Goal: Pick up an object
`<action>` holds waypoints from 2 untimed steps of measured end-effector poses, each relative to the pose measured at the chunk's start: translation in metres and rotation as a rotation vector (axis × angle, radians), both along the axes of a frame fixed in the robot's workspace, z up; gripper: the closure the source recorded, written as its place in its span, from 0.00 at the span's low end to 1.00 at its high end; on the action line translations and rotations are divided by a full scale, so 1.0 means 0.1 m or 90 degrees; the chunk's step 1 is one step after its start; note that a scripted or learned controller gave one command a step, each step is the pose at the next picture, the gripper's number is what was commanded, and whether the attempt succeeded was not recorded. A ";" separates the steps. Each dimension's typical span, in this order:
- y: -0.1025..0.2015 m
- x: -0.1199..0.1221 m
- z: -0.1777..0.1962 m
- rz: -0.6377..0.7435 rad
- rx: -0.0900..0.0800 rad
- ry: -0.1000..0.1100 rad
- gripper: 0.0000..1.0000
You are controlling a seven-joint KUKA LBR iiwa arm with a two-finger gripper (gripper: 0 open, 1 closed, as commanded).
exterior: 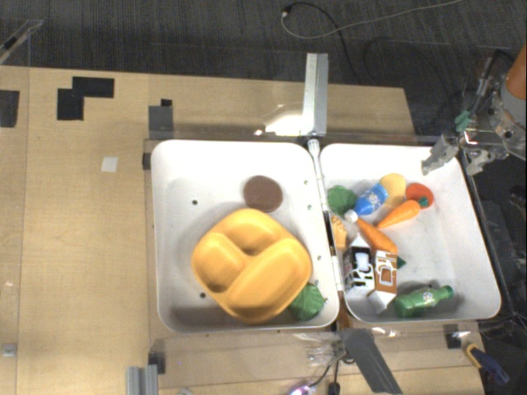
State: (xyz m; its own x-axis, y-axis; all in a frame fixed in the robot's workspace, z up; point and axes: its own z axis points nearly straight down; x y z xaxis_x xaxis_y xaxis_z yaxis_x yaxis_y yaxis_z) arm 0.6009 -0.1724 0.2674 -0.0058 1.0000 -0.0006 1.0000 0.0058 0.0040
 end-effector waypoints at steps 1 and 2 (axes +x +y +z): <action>0.18 -0.58 -0.14 -0.038 0.001 0.000 0.00; 0.70 -0.70 -1.14 0.041 0.000 0.000 0.00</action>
State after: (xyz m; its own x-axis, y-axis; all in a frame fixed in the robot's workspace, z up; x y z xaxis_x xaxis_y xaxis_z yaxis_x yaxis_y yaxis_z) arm 0.5308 -0.1029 0.1529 -0.0698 0.9976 -0.0003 0.9976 0.0698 0.0037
